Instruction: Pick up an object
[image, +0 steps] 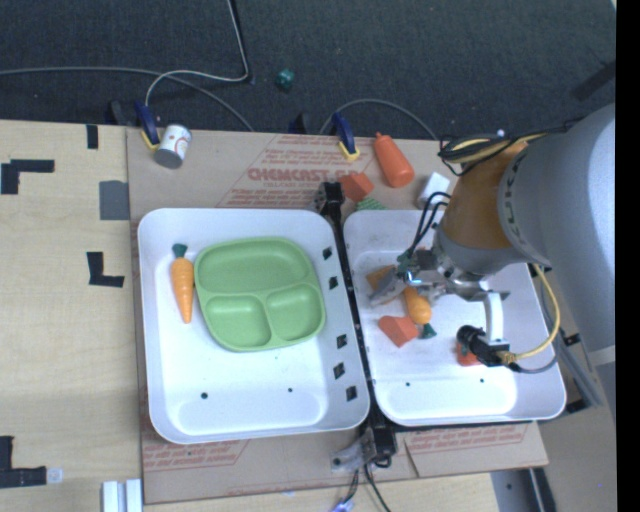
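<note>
Carrot (417, 305) lies in the right bin (440, 400) beneath the gripper (408, 283), whose grip cannot be told; a green divided plate (260, 293), a red wedge (398, 330) and a second carrot (182, 283) surround it.

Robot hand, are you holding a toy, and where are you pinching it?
Cannot tell: the gripper sits right above a small orange carrot in the right bin.

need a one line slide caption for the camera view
Gripper low in right bin among orange toys; green plate and carrot in left bin.
</note>
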